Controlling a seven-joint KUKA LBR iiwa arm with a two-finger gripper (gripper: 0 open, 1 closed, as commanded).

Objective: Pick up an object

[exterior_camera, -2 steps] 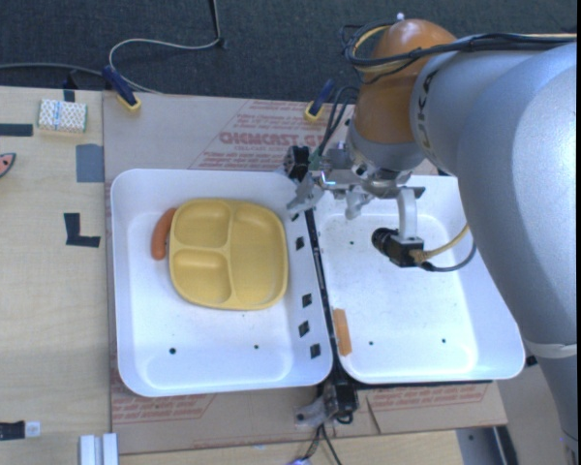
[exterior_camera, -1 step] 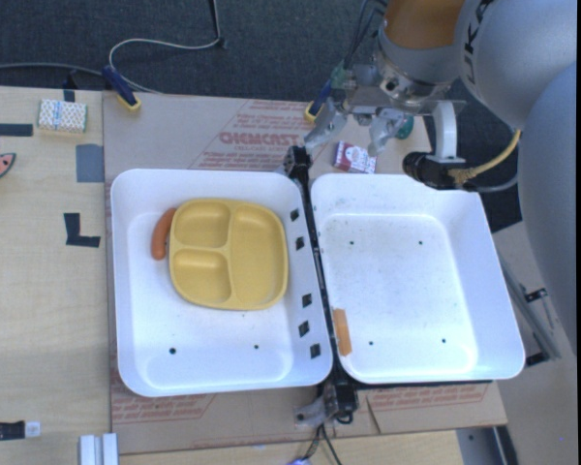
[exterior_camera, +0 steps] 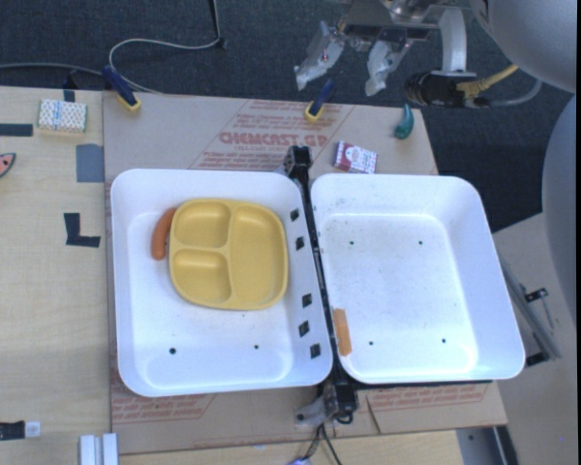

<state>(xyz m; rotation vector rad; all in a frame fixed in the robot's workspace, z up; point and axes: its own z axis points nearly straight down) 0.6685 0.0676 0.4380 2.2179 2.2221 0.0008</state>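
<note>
My gripper: it hung (exterior_camera: 347, 64) high above the far edge of the bench, beyond both bins, its two fingers spread apart with nothing between them
Left bin: it (exterior_camera: 136, 356) held a yellow divided plate (exterior_camera: 229, 254), lying flat, with an orange sausage-shaped piece (exterior_camera: 160, 234) touching the plate's left rim
Right bin: it (exterior_camera: 465, 356) held a small orange stick (exterior_camera: 341, 330) against its left wall, near the front corner
Step in hand: as I judged it, I was poised before the reach, with no object chosen by contact yet
Best target: the orange stick looked the simpler grasp, though the wall beside it crowded one finger
How to do it well: I judged I should turn the fingers across the stick's short width, come straight down, and keep the wall-side finger clear of the bin's rim
Risk: the plate was wide and flat, so closing on it would likely slip
</note>
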